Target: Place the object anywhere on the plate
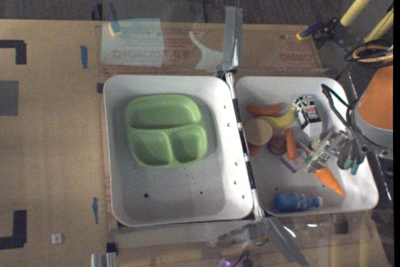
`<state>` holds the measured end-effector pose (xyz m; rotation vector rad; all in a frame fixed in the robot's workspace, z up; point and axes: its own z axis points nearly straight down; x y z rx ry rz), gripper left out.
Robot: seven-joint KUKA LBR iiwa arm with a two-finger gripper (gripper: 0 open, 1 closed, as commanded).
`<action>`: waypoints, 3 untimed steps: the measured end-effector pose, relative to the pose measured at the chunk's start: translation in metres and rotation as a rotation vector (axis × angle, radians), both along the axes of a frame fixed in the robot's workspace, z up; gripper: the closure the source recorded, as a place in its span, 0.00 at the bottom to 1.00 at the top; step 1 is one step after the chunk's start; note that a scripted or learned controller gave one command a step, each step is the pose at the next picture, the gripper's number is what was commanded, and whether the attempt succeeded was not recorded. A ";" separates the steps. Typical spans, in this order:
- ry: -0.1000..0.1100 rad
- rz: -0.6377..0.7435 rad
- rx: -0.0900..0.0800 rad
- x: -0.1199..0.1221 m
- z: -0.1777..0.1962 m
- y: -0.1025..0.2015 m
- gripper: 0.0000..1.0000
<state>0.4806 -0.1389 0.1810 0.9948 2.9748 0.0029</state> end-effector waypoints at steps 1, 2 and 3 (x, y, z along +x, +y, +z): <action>-0.002 0.291 -0.002 0.050 0.022 0.062 1.00; -0.001 0.166 -0.001 0.073 0.027 0.087 1.00; -0.003 0.408 -0.001 0.121 0.029 0.185 1.00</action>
